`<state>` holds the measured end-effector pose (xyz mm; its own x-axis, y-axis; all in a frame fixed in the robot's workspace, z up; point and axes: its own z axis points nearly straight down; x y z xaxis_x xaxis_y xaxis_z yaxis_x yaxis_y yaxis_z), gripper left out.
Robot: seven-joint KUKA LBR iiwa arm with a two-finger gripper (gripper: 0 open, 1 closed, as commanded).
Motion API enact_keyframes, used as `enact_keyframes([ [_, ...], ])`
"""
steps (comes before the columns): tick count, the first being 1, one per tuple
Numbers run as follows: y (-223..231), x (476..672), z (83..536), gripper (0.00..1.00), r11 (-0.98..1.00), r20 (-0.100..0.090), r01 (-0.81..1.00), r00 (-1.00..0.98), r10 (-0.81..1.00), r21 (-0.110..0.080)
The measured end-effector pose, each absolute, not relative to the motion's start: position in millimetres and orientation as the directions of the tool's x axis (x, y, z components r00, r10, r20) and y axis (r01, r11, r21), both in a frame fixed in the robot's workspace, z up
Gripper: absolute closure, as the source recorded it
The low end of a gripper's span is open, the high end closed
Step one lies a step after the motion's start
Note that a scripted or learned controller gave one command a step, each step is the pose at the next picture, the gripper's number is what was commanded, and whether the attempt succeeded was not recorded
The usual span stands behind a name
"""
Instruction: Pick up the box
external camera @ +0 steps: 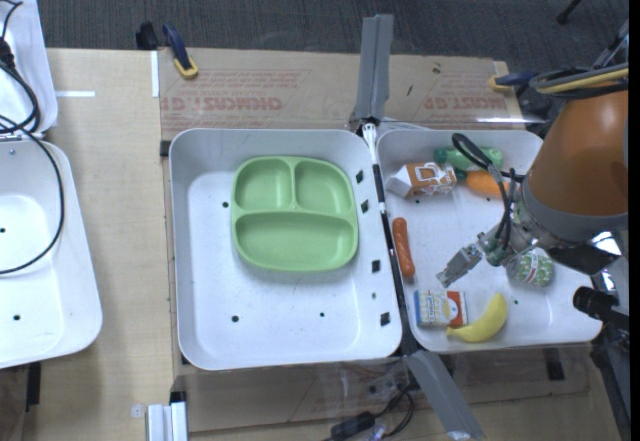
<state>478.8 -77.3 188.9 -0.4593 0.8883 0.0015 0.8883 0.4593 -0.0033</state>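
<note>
– White, with blue and red print: that's the box (440, 308), lying flat near the front edge of the right bin (560, 334), towards its left corner.

– And look what's leaning on it! A banana (481, 320) is right against the box's right side, curving up and away.

– Now the gripper (452, 272). It hangs just above and behind the box, tip slanted down to the left, close to it, but nothing is in its grasp.

– Spread or pressed together?

– Can't tell from this angle; the tip is a grey blur against the white floor.

– Behind it I see the arm (585, 164), its big orange band covering the bin's right side.

– Right. By the wrist there's a round green-and-white thing (530, 270), too blurred to name.

– Further out?

– A red sausage (403, 248) lies along the left wall, well apart from the box. At the back, a brown-and-white carton (425, 179), then a carrot (483, 184) and something green (472, 157) beside it.

– And next door?

– The left bin (200, 309) holds a green divided plate (295, 214), three compartments, sitting flat in the back half.
</note>
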Motion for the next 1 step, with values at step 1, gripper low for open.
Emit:
enact_keyframes([
  [1, -108.4, 477.0, 122.8, 0.00, 0.458, 0.003, 0.889, -0.458, 0.889, -0.005],
])
